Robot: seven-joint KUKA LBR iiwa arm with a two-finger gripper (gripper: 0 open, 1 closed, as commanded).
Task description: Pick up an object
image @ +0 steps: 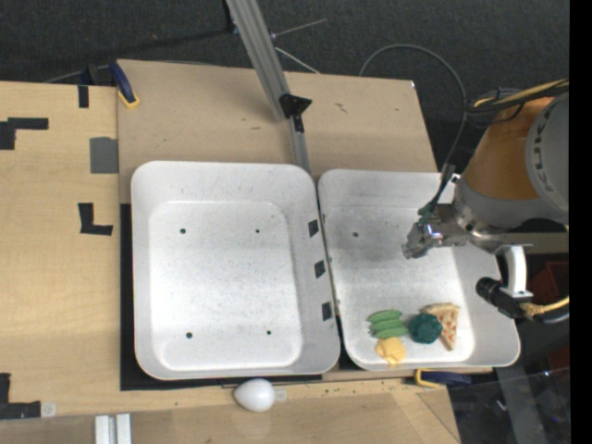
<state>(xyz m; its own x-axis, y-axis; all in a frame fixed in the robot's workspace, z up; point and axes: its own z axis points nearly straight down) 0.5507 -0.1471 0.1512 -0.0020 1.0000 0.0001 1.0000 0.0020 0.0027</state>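
- now the gripper [418, 242] hangs over the upper right part of the right bin [370, 213], with the grey arm [518, 178] and its orange band reaching in from the right.
- whether the gripper is open or closed cannot be told; its tip is small and dark against the speckled white floor, and no object shows in it.
- the objects to pick lie in a cluster at the near right corner of the right bin, well apart from the gripper.
- a green pod-shaped piece [387, 323] lies leftmost, with a yellow piece [391, 349] just below it, touching or nearly so.
- a dark teal round object [425, 328] sits just right of the green piece, and a tan wedge with red spots, like a pizza slice [448, 323], rests against its right side.
- the left bin [222, 266] sits beside the right one, their rims meeting in the middle.
- a white egg-shaped object [254, 395] lies on the bench outside the bins, just below the left bin's near edge.
- a grey metal rod [264, 49] slants down from the top toward the seam between the bins.
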